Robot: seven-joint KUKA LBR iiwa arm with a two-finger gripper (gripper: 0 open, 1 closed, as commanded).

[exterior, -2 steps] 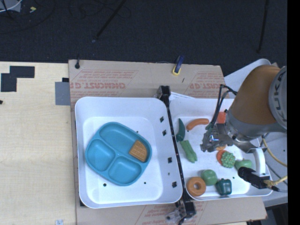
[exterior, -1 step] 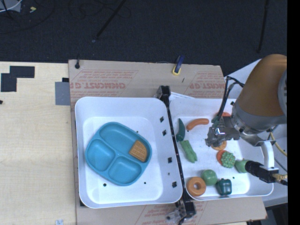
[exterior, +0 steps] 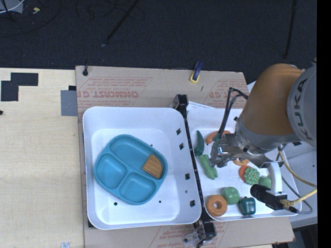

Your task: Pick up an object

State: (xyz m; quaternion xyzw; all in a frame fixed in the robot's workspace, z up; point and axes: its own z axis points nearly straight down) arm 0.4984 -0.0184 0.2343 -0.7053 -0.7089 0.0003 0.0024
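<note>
Toy food crowds the right bin: a green pod just below the gripper, a darker green piece to its left, a ring doughnut, a green lump and a green pepper near the front edge. Nothing looks lifted yet, so the pick seems still to be done. The arm's wrist covers the gripper from above, so I cannot tell how its jaws stand, nor what lies beneath it.

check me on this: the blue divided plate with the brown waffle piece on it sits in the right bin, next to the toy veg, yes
Not quite. The camera view shows the blue divided plate, with the brown waffle piece on it, in the left bin. The toy veg lies in the right bin, apart from the plate.
</note>
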